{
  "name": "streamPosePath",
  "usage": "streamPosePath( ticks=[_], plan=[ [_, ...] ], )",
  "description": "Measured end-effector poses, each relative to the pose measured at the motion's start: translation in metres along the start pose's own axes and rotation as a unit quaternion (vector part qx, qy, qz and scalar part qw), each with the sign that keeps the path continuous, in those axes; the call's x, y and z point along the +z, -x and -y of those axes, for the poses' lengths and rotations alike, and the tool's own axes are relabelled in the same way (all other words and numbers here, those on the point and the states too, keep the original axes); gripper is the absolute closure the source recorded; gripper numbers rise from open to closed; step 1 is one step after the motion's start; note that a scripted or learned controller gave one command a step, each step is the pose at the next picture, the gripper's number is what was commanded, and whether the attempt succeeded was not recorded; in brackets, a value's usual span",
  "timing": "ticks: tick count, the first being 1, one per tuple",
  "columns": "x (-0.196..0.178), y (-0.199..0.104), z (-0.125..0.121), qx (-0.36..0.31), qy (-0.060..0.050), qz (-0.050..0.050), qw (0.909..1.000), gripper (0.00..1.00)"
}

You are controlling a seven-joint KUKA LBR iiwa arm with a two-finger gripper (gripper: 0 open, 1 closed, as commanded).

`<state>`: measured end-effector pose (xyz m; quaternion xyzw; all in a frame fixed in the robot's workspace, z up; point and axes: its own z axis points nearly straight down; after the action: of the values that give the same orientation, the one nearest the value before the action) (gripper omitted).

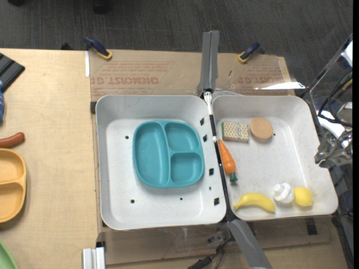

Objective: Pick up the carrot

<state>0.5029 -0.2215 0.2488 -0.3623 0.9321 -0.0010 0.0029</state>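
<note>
**Carrot lying by the left wall of the right bin**

At the far left, a yellow plate is sitting on the wooden table, and a red sausage is lying just beyond it.

Next, the left bin is holding a teal plate with three parts. The plate is resting flat in the middle of the bin.

The right bin is sitting right beside it, and their walls are touching. The carrot is lying inside the right bin, close against its left wall. Its orange end is pointing far and its green top is pointing near. A cracker is lying just beyond the carrot, and a round tan cookie is sitting beside the cracker. Along the near wall, a banana, a small white thing and a lemon are lying in a row.

At the right edge, the gripper is hanging over the right wall of the bin, well apart from the carrot. It is hard to make out there, so I cannot tell if it is open or closed.
</note>
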Motion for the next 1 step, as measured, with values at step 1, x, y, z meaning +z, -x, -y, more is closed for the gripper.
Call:
streamPosePath(
  ticks=[1],
  plan=[
    [0.0436,0.0195,-0.0085,-0.108,0.003,-0.001,0.9941,1.00]
  ],
)
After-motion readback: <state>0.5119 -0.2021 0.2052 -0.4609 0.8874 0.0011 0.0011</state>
